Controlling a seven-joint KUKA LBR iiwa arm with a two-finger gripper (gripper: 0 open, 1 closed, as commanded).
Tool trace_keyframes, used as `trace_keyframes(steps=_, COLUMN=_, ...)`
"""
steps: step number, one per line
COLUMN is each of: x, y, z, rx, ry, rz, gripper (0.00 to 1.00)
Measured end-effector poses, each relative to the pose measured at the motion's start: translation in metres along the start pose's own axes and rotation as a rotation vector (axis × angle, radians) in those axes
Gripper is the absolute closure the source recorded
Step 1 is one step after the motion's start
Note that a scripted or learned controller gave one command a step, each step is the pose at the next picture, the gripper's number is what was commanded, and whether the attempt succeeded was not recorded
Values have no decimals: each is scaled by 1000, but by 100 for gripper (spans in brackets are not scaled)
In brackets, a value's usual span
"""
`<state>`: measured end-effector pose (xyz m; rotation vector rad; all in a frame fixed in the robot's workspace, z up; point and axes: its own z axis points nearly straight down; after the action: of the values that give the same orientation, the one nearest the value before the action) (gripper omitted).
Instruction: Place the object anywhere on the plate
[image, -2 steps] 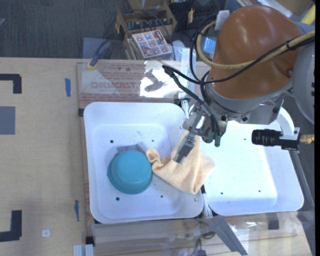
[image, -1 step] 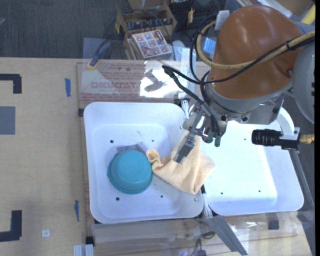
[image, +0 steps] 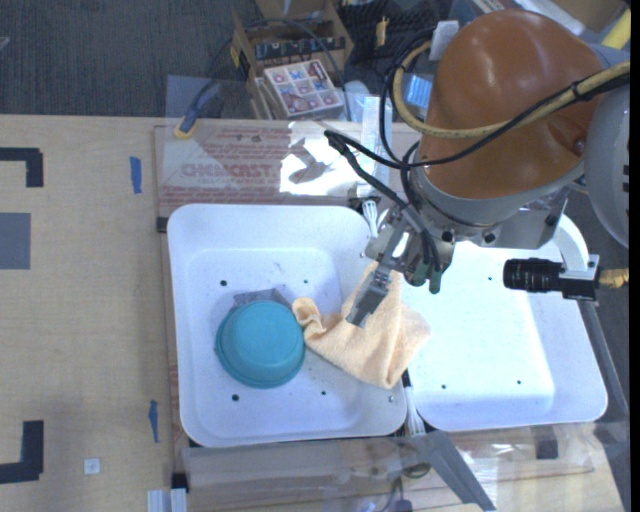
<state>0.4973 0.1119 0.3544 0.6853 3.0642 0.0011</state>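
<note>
While the hand (image: 365, 305) pinches the soft yellow cloth (image: 375, 345), its fingers are clenched on the fabric. A round teal bowl (image: 261, 344) lies at the cloth's nine o'clock, touching it.

Yellow cloth (image: 375, 345) soft, matt; teal bowl (image: 260, 343) smooth plastic; white bins (image: 190, 250) glossy.

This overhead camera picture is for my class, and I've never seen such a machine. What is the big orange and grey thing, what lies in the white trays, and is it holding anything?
The camera looks down at a slant on a bench. The orange and grey bulk is a robot arm reaching in from the right; its gripper hangs low over the left shallow white bin. In that bin lie a round teal plastic plate or bowl and a crumpled yellow cloth touching its right edge. The gripper's tip sits on the cloth, but whether it grips it cannot be told. The right white bin stands alongside.
</note>
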Motion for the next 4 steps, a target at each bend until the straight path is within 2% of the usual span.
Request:
trace_keyframes(steps=1, x=-5, y=-21, z=-32, rx=-2, ry=-2, rz=975, gripper=0)
trace_keyframes(steps=2, x=-22, y=-15, z=-82, rx=-4, ry=-6, rz=21, gripper=0)
trace_keyframes(steps=3, x=-50, y=-19, z=-67, rx=-1, ry=-3, rz=-549, gripper=0)
trace_keyframes(steps=4, x=-50, y=-63, z=-47, rx=0, ry=-2, rz=-835, gripper=0)
